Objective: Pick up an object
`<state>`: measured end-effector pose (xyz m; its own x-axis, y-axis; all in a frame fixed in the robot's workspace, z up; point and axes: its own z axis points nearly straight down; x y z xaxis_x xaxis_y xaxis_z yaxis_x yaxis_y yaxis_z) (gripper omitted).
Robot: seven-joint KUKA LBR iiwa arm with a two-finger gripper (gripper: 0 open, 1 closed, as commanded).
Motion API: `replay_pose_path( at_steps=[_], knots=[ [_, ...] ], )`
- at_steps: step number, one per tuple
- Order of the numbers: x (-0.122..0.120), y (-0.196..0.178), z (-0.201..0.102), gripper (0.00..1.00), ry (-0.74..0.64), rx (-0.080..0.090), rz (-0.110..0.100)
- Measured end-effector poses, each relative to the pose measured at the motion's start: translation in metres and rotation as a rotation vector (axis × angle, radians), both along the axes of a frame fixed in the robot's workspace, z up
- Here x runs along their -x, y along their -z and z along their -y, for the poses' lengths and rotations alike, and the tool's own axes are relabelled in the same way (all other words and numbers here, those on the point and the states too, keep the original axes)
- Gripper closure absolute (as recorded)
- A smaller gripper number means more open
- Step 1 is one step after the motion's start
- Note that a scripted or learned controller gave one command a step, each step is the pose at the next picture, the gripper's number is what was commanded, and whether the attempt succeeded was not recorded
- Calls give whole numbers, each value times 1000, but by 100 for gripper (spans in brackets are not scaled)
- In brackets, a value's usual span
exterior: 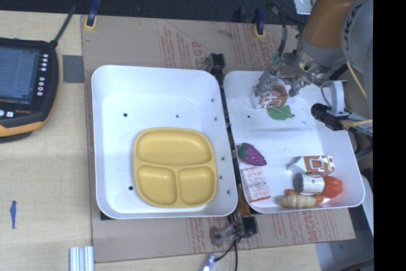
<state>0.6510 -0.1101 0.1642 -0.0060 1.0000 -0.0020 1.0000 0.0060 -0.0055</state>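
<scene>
Brown cardboard covers the bench, clamped at the top edge, with a black-and-orange control pendant (22, 87) lying at far left. On the cardboard sit two shallow white bins side by side. The left white bin (114, 89) carries a yellow three-compartment plastic tray (175, 166) toward its lower middle. The right white bin (346, 143) is where the action is. The grey arm with its orange band (336, 6) reaches in from the upper right, and the two-finger gripper (274, 87) sits low over the bin's upper part, right above a small white-and-brown carton (274, 99). Whether those fingers are spread or closed cannot be told from this angle; the linkage hides the tips. Just below the carton, touching or nearly so, lies a green leafy plastic piece (280, 113).

Further down the bin: a purple grape-like toy (252, 154) near the left wall, a flat white-and-red packet (255, 188) below it, and a cluster at lower right of an orange-and-white little box (317, 165), a white can (310, 183), a red round toy (332, 186) and a tan bread-shaped toy (299, 201).

The carton looks like the target. To do this well, the fingers should straddle the carton alone, keep clear of the green piece, close squarely on opposite faces, then lift straight up.
</scene>
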Motion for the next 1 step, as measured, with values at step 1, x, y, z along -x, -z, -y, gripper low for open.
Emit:
replay_pose_path(
  at_steps=[1],
  knots=[
    [-8,56,42,0,1,1,11]
  ],
)
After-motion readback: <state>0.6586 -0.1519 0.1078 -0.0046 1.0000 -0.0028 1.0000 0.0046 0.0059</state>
